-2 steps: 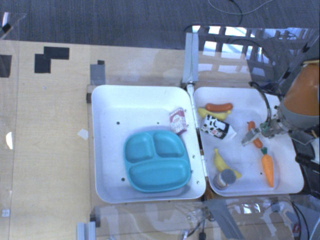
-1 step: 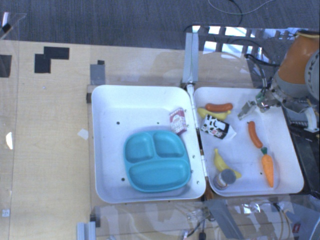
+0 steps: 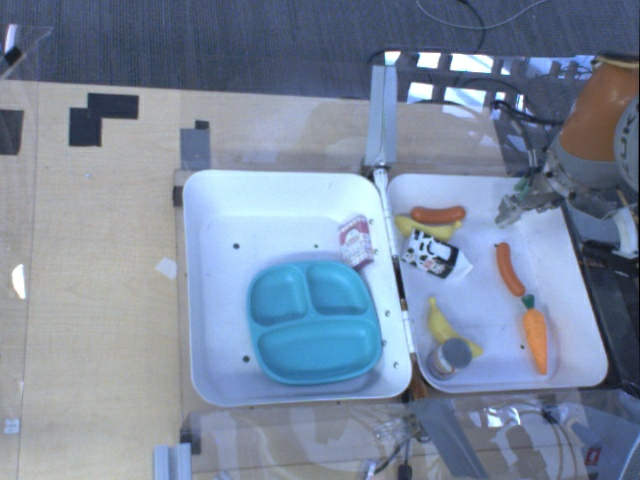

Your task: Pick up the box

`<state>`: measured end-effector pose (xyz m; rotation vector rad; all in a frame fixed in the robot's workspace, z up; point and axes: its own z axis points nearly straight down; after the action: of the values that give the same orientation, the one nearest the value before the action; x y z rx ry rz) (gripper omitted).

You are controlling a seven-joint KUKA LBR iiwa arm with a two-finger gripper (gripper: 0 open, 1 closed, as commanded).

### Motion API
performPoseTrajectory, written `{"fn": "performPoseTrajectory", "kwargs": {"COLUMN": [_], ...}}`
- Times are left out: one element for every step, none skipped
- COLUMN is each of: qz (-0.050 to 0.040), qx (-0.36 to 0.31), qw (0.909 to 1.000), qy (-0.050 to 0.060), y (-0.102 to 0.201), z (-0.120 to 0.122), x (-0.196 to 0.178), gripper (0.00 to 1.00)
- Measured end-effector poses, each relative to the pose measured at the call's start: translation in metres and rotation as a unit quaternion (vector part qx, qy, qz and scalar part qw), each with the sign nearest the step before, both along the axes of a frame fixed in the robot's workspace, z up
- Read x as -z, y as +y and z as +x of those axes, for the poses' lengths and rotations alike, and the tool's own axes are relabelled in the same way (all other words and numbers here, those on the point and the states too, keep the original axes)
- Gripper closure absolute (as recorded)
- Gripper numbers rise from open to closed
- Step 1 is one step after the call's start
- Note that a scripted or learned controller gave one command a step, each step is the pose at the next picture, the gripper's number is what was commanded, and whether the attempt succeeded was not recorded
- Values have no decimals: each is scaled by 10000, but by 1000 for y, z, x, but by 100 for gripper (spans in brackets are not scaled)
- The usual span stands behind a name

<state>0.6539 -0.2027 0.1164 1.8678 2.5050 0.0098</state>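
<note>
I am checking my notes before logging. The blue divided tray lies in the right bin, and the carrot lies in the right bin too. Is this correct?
Not quite. The camera view shows the blue divided tray in the left bin. The carrot does lie in the right bin.

grey arm (image 3: 620,148) with a rounded orange band, dark cables, small pale metallic gripper (image 3: 512,211)

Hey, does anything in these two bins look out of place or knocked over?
Mostly tidy. The small red box in the left bin is tipped against the right wall instead of lying flat. In the right bin, the black-and-white carton lies askew on a banana. A can sits against another banana. Nothing looks spilled or damaged.
</note>
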Motion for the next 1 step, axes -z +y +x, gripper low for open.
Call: {"fn": "performPoseTrajectory", "kwargs": {"qz": [15], "qx": [136], "qw": [9999], "qy": [33], "y": [29], "z": [-22], "x": [-120], "gripper": [100]}}
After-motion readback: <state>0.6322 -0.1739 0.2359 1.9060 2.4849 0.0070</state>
